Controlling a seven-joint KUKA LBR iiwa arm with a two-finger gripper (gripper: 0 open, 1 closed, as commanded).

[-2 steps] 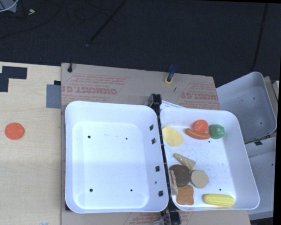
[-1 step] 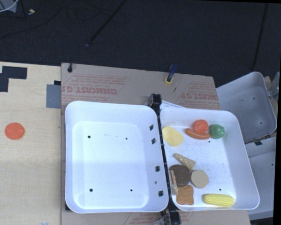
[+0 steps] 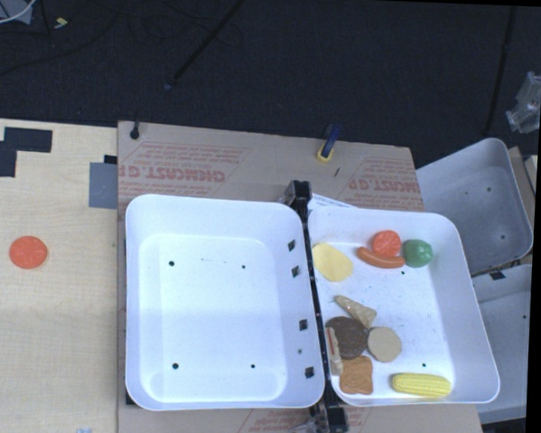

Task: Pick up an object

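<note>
Toy food pieces lie scattered in the right bin, right of centre in the frame.

Near its upper edge sit a red tomato, an orange sausage touching it below, and a green ball just beside them; a pale yellow piece lies at the bin's left wall. Lower down cluster a tan wedge, a dark brown disc, a beige disc and a toast-coloured slab, with a yellow corn cob by the bottom rim. The left bin adjoins.
</note>
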